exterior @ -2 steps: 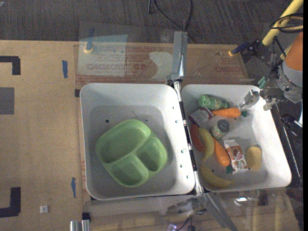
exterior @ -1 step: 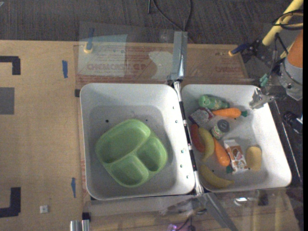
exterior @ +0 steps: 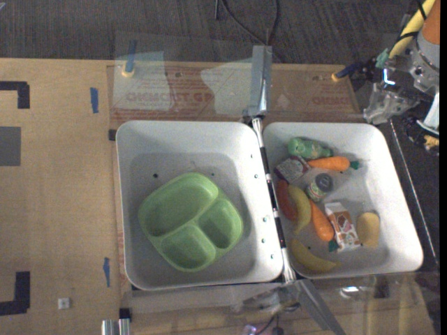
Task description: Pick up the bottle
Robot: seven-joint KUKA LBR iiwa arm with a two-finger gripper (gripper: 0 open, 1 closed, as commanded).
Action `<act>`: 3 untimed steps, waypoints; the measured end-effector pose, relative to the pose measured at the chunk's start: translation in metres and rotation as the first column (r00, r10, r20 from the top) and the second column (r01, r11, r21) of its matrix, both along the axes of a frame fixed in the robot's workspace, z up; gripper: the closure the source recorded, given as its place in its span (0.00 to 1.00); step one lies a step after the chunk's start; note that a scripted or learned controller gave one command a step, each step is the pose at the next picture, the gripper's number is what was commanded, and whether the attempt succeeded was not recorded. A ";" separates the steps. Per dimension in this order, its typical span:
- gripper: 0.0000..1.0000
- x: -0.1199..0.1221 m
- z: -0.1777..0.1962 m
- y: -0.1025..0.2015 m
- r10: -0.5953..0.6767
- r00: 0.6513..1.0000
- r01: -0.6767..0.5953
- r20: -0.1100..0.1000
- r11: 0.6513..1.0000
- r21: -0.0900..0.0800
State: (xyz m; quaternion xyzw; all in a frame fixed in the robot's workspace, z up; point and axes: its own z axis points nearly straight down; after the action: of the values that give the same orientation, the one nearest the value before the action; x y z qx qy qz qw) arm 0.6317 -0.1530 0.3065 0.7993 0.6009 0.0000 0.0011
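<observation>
The bottle [exterior: 309, 147] lies in the right bin [exterior: 398, 187]; claw [exterior: 391, 100] state unclear.

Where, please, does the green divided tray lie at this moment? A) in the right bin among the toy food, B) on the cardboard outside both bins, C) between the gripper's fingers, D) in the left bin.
D: the green tray lies flat on the floor of the left bin, while the bananas and carrots sit in the right bin.
</observation>
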 end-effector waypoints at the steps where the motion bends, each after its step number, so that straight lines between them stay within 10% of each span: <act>1: 1.00 0.014 0.055 0.066 -0.161 0.987 0.161 0.000 0.987 0.000; 3: 1.00 0.033 0.075 0.149 -0.248 0.969 0.248 0.001 0.969 0.001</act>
State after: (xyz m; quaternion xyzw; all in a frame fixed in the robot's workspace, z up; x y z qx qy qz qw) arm 0.6645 -0.0037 0.3820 0.8681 0.4964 0.0006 0.0011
